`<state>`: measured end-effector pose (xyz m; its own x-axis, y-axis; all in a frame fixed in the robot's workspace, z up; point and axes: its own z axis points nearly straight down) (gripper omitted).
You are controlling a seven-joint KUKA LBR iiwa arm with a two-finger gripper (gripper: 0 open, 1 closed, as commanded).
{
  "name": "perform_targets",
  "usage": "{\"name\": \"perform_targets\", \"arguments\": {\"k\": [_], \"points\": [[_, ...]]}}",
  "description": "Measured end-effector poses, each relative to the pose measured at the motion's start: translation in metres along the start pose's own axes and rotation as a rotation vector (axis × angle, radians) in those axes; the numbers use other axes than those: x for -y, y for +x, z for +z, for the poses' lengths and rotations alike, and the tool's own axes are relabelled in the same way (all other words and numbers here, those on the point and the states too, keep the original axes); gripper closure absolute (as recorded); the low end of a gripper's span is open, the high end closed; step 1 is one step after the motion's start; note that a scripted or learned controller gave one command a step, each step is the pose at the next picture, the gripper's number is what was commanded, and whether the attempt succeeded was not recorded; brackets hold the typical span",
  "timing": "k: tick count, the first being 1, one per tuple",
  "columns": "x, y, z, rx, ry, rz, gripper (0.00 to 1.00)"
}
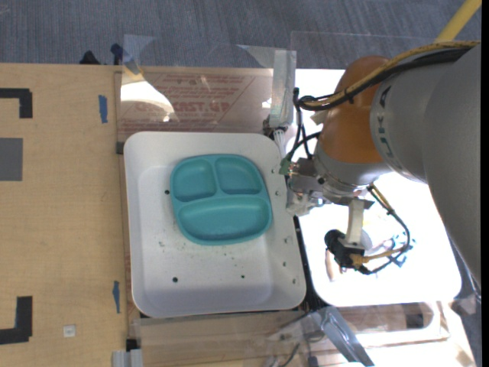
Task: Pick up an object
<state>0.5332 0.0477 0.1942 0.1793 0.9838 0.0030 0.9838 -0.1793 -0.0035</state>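
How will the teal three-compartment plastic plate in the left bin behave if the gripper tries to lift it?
The teal three-compartment plastic plate looks moulded and rigid, so it probably won't flex. It lies flat with low, rounded rims, so a pinch may slip off. It is broad, so gripped at one edge it would likely tilt. It seems light.

The left bin (145, 281) offers open floor along its front and left edges — the teal divided plate (220, 199) fills its middle and back. Over the right bin (428, 281), the arm (397, 121) and its dangling cables (382, 254) block most of the approach.
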Motion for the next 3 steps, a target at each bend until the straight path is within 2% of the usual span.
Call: {"name": "perform_targets", "arguments": {"k": [1,2,3], "points": [[0.051,0.056,0.003,0.001,0.001,0.057,1.0],[0.062,0.121,-0.004,0.001,-0.002,0.15,1.0],[0.063,0.159,0.024,0.004,-0.003,0.453,1.0]]}}
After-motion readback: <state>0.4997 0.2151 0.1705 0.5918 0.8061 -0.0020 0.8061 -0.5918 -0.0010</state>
